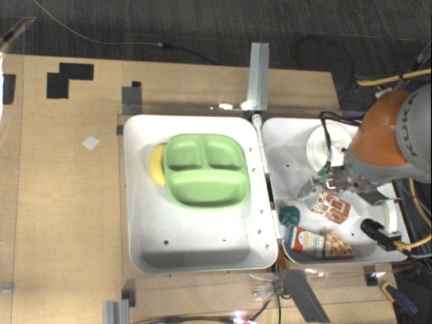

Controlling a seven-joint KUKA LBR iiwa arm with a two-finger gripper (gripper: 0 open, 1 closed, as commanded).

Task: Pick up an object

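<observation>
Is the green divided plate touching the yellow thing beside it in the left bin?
Touching: the camera view shows the green plate overlapping the yellow thing, no gap.

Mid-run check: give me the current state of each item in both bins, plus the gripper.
Green divided plate: lying flat in the left bin, upright.
Yellow object: partly hidden beneath the plate's left edge.
White round dish: in the right bin, partly under the arm.
Small printed packet: lying flat, just below the gripper.
Carton: on its side by the front wall.
Teal object: loose, untouched.
Gripper: low over the packet, grip unclear.
</observation>
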